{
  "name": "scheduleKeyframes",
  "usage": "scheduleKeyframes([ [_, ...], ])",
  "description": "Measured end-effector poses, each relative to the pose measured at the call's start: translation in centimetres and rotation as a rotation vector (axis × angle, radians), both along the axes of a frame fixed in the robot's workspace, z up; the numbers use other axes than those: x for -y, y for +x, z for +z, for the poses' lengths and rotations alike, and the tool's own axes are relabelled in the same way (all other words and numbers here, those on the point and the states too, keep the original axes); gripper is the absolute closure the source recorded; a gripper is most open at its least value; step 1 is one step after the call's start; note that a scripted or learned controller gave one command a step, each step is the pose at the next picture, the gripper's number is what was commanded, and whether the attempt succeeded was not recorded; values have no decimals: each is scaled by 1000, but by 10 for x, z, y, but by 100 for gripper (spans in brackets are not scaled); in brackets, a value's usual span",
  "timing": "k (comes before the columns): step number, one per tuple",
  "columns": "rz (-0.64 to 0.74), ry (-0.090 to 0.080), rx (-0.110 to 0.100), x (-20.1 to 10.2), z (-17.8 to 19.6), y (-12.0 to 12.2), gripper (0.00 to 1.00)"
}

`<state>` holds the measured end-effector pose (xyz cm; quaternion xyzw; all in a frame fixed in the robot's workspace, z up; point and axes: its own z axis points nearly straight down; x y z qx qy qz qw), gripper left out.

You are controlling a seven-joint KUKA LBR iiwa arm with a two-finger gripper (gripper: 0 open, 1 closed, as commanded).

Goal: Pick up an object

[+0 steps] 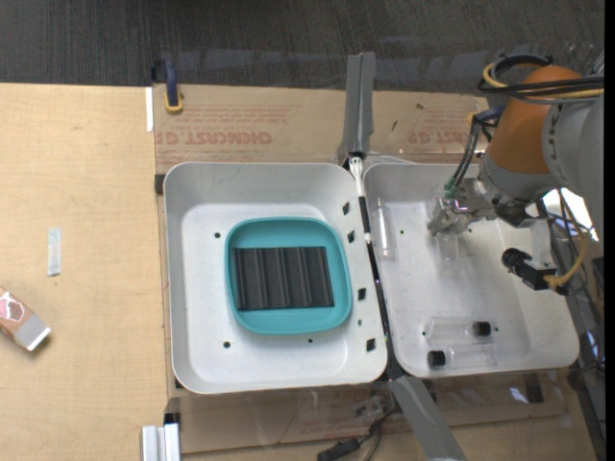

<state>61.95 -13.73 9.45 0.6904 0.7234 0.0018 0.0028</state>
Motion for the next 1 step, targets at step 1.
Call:
scheduleKeyframes([
  [1, -69, -1, -8, -62, 143, 39, 100],
])
